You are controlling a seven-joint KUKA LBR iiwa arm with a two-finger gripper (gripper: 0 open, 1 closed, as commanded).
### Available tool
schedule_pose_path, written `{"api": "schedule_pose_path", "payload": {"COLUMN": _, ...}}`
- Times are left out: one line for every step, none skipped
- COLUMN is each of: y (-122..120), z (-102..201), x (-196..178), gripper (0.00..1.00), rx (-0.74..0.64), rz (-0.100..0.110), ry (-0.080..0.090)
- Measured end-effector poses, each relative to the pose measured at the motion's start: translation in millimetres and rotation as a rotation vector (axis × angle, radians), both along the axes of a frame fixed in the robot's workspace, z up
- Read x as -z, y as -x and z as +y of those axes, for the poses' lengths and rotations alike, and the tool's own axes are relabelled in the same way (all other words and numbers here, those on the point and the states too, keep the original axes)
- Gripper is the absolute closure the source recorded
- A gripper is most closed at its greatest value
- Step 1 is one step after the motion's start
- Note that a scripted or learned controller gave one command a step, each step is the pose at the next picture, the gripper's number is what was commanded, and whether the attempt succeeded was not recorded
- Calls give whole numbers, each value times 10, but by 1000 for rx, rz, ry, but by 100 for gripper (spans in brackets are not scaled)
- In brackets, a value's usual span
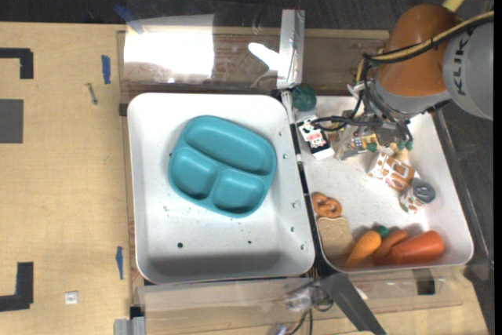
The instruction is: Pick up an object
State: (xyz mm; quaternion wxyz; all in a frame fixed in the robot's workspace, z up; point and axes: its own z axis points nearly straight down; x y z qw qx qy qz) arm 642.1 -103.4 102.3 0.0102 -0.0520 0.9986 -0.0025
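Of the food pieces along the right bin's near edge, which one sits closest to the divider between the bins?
The tan bread slice. It lies against the divider side, below the pretzel; the orange carrot and red piece lie further right.

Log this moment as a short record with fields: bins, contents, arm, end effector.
left bin: shallow white bin holding a teal three-compartment plastic tray
right bin: shallow white bin with toy food and small items
near edge of right bin: orange toy carrot, red-orange toy vegetable, tan bread slice
beside divider: brown pretzel, small white card with red and black print
arm: grey with orange band, over the right bin's far side
end effector: low among small items; finger state unclear
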Motion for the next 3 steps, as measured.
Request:
{"api": "schedule_pose_path", "payload": {"y": -266, "z": 457, "x": -1392, "gripper": 100, "rx": 17, "rz": -1, "ry": -5}}
{"api": "schedule_pose_path", "payload": {"y": -268, "z": 460, "x": -1463, "gripper": 100, "rx": 18, "rz": -2, "ry": -6}}
{"api": "schedule_pose_path", "payload": {"y": -289, "z": 470, "x": -1588, "gripper": 100, "rx": 17, "rz": -13, "ry": -7}}
